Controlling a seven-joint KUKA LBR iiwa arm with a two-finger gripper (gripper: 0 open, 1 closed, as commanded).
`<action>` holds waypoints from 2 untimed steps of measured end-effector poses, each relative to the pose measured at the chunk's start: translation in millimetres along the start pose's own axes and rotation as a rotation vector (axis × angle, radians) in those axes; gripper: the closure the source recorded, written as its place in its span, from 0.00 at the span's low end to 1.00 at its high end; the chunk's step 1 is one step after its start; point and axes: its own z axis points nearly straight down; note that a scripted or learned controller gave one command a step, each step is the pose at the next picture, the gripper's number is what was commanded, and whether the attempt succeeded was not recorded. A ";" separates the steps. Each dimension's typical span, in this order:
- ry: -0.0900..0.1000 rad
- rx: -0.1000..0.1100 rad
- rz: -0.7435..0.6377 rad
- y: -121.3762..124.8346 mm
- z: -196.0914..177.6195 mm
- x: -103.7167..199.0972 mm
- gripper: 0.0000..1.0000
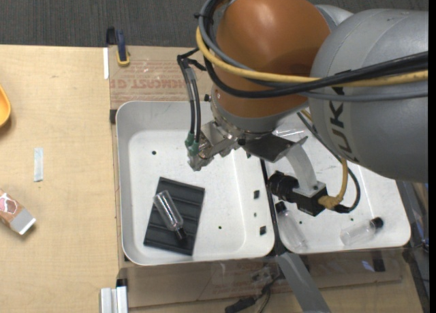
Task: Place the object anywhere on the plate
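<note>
At about seven o'clock in the view, near the front edge of the left bin [129, 189], a dark ribbed plate [184, 226] is seen lying flat on the white floor. A small clear vial [167, 211] with a dark cap is seen resting on the plate, laid at a slant along its ribs. Judged from how it lies, the object is already on the plate, so the placing step appears to be done or nearly so.

Just beyond, toward the centre of the view, the gripper [197, 157] is found above the bin floor at about one o'clock from the plate, apart from the vial. Nothing is seen between its fingers, so nothing is grasped; whether it is released or clenched cannot be told, as the tips are small and blurred against the wrist. If a retreat is intended, it would best be made straight upward, so that the vial is not brushed and rolled off the ribs.

At four o'clock, in the right bin [388, 240], another clear vial [357, 231] is faintly made out; against the white it is hard to read. Much of the right bin and the far rims of both bins are hidden by the grey and orange arm [272, 52], which is cut off at the right.
</note>
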 end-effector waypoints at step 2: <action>-0.001 0.004 -0.046 21.5 27.9 -1.1 1.00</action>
